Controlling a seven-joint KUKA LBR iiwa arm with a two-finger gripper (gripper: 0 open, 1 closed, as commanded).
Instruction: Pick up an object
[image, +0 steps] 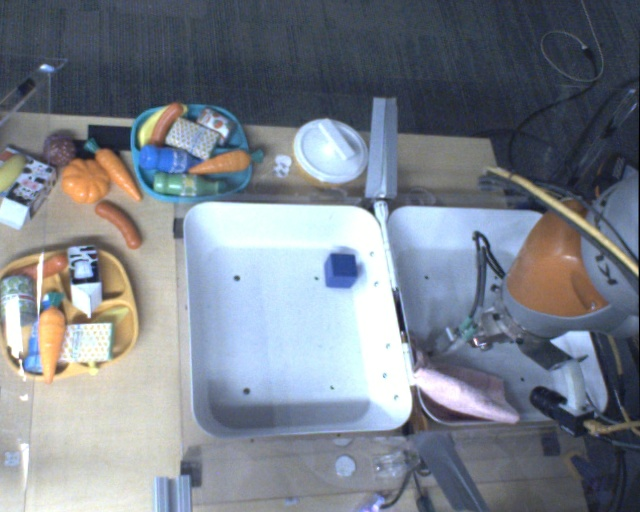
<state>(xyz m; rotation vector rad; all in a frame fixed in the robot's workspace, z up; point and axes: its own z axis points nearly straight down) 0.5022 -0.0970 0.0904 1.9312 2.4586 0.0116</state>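
A small blue cube (342, 269) lies in the left white bin (250, 390), towards its upper right. A pink cloth (465, 392) lies crumpled along the front wall of the right white bin (440, 240), at its left corner. The arm reaches in from the right, its orange band (550, 268) over the right bin. My gripper (468, 335) hangs low in the right bin, just above the pink cloth's upper edge. I see nothing held in it. The cube is far to its left, beyond the wall between the bins.
On the bench to the left stand a blue bowl (160, 187) and a yellow plate (125, 310), both with toy food. A white lid (331, 148) and a grey post (380, 145) sit behind the bins. Cables (480, 270) trail inside the right bin.
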